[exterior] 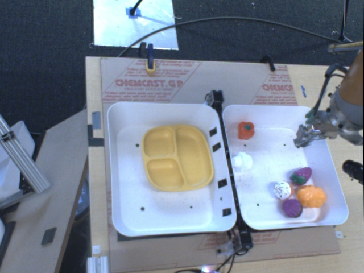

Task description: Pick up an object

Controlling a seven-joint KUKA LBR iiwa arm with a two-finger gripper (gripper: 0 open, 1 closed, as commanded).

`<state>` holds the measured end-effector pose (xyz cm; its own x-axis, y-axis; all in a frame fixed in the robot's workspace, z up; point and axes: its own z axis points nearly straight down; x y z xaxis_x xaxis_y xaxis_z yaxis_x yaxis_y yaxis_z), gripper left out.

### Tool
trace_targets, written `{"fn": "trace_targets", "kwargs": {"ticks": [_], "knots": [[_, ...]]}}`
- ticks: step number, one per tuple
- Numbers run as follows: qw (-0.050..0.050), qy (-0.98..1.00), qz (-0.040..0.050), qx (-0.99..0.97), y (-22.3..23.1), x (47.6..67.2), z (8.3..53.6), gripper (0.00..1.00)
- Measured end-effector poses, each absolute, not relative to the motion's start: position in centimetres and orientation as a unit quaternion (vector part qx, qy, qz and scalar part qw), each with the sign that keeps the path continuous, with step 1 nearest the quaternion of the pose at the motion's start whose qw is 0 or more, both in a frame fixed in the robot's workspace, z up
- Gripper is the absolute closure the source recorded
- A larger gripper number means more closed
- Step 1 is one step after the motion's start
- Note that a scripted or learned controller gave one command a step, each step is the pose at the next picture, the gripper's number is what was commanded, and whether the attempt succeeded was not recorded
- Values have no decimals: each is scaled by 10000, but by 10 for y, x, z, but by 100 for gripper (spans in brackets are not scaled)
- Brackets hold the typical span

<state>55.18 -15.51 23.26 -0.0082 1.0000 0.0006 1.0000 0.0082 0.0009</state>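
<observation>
Orange toy [245, 130] small, round, green-topped; gripper [303, 136] jaws' state unclear.

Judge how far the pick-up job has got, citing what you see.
Done: nothing looks lifted. In hand: the gripper hangs over the right bin, apart from every item. Left: choosing and grasping one, perhaps the orange toy or the purple toy.

Yellow tray [177, 156], orange toy [311, 196], purple ball [292, 208]

I read "CHEMCAST GP" in red, repeated, on the protective sheet [170, 75] covering my tabletop [318, 73].
</observation>
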Motion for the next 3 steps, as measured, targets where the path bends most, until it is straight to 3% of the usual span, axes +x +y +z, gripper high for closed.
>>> {"fn": "trace_targets", "kwargs": {"ticks": [3], "knots": [[2,7107,12,7035,7,550,240,100]]}}
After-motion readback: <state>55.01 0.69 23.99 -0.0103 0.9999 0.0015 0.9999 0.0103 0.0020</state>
